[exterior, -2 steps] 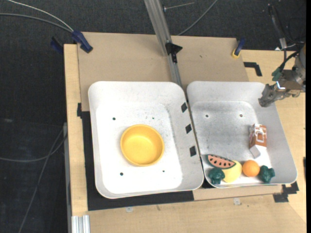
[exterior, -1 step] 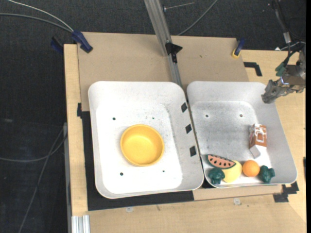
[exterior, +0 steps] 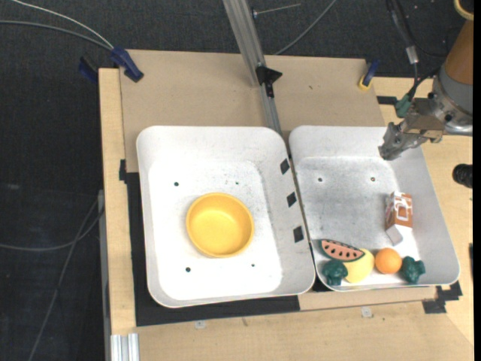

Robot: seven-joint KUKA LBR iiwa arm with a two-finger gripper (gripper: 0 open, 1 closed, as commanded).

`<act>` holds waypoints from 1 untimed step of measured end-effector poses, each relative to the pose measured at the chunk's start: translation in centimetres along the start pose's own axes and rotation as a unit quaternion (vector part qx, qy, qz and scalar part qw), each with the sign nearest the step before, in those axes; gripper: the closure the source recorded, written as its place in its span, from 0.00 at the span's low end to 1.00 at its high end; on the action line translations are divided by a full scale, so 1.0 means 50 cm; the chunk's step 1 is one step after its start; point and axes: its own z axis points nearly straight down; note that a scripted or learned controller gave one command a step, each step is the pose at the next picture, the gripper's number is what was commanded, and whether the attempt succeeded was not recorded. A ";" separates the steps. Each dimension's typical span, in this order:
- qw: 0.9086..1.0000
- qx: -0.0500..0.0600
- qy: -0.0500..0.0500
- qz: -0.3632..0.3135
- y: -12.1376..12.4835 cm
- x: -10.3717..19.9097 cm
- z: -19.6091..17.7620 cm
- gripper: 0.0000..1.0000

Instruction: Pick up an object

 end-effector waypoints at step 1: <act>1.000 -0.001 -0.001 0.001 0.032 0.092 0.011 1.00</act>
